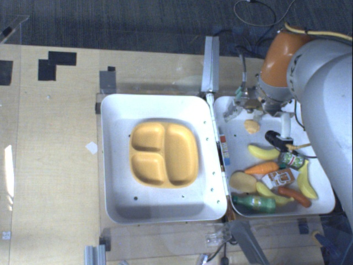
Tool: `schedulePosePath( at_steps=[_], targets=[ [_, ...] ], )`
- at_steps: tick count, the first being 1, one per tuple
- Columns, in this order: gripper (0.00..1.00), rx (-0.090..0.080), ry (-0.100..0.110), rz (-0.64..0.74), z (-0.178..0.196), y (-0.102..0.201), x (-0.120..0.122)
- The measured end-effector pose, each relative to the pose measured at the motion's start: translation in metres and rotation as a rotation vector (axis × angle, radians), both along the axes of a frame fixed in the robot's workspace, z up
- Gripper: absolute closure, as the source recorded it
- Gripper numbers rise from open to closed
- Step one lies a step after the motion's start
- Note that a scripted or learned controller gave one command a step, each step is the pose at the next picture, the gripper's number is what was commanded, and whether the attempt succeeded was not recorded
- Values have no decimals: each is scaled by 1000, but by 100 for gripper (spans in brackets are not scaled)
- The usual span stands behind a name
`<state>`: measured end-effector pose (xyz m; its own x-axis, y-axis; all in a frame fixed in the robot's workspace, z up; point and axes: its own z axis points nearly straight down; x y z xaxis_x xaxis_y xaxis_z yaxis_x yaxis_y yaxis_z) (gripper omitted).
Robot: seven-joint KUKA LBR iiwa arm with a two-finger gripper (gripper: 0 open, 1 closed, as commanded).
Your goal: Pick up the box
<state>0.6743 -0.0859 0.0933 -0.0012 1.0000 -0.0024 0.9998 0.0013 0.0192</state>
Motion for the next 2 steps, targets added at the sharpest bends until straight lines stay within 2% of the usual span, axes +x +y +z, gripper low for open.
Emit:
schedulePosePath(
  at_steps=[1, 2],
  targets=[
    [0, 5, 5, -183, 0, 1, -1],
    [0, 5, -2, -264, 1, 3, -17]
  ],
)
